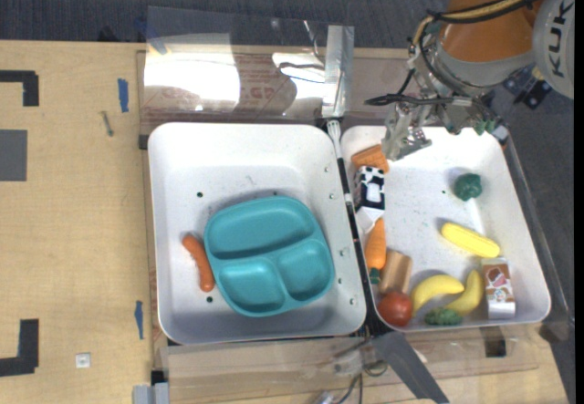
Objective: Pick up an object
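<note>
My gripper (402, 143) hangs over the back left corner of the right bin (525, 211), below the orange wrist band. Just in front of it and to its left lies a small orange piece (370, 157), with a black-and-white item (370, 188) beside that along the bin's left wall. Nothing shows in the gripper's grasp. Further forward lie a carrot (376, 243), a brown cylinder (395, 270), a red tomato (396, 308), two bananas (436, 287) (471, 294), a yellow piece (469, 239), a dark green lump (468, 185) and a small carton (497, 290).
The left bin (173, 165) holds a teal divided plate (267, 253) and an orange sausage (198, 263) at its left. A clear panel with a metal post (338, 74) stands behind the bins. The wooden bench top (64, 238) stretches to the left.
</note>
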